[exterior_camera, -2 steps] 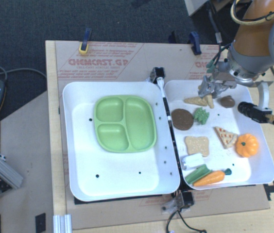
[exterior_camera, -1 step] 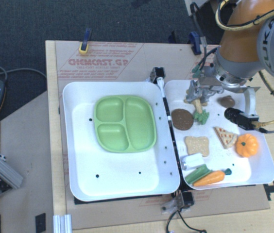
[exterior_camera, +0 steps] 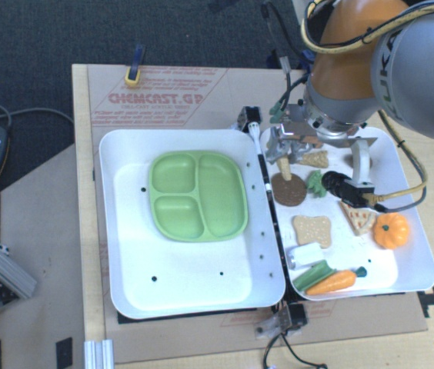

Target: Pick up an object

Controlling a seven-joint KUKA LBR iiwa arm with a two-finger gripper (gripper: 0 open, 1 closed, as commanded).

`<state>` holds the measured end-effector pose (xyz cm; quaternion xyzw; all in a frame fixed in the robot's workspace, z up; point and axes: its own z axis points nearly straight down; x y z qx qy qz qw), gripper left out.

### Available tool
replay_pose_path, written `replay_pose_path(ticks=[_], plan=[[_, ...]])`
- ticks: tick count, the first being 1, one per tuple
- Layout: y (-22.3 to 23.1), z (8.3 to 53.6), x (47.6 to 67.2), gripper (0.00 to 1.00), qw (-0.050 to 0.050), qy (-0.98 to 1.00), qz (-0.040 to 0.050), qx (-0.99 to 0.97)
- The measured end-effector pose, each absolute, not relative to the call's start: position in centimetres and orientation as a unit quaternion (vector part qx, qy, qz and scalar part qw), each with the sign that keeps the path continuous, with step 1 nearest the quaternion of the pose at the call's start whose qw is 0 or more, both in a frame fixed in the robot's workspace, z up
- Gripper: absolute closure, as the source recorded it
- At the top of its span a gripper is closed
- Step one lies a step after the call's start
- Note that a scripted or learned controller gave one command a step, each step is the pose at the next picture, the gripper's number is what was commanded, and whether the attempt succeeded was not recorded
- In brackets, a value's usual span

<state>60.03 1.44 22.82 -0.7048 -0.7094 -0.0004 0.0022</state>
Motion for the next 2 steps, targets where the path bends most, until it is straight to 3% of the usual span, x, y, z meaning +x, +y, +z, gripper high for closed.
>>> replay_pose_path(ticks=[1,2], plan=[[5.5,22.1,57.5,1.0,0.003,-0.709,0.001,-0.705],[6.6,22.6,56.9,1.0,0.002,-0.708,0.0007,-0.706]])
